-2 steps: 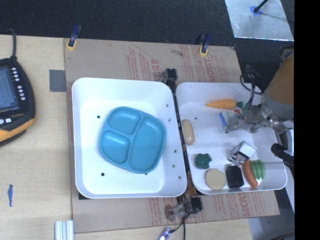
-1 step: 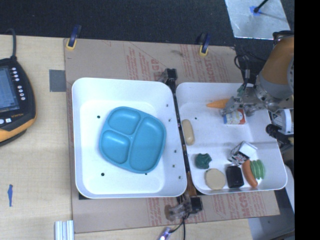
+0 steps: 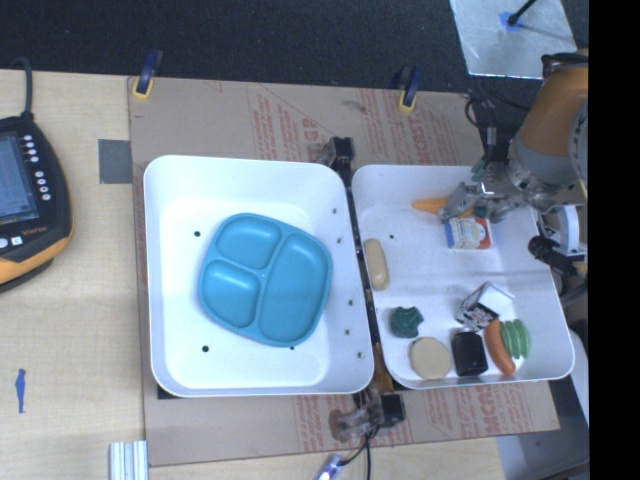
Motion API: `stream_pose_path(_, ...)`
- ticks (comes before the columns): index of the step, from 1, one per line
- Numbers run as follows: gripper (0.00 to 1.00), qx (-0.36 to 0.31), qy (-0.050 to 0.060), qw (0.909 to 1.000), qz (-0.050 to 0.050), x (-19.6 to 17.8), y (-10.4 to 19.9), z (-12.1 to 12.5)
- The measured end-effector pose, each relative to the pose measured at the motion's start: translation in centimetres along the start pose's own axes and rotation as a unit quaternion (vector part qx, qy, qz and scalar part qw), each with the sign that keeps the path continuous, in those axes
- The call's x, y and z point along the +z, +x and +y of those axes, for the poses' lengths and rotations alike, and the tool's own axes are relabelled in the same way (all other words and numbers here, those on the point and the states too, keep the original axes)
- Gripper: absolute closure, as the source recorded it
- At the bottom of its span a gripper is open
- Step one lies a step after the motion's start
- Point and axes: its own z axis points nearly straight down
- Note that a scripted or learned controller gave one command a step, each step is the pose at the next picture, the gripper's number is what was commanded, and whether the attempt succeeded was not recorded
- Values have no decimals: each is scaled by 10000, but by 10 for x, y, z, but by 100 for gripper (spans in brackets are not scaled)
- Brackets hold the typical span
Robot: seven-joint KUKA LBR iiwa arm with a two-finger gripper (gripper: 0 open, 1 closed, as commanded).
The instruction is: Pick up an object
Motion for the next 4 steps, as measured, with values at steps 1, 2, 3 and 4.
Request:
stream_pose_path(1, 0, 5, -1, 10000, -9, -42, 18, -67)
stream_pose_path(2, 0, 2, -40, 10000, -16, -4, 15, 2)
stream_pose_path(3, 100, -13, 32, 10000, -34, -14, 11, -1)
stream_pose_path(4, 100, -1, -23, 10000, -3, -139, 74, -53)
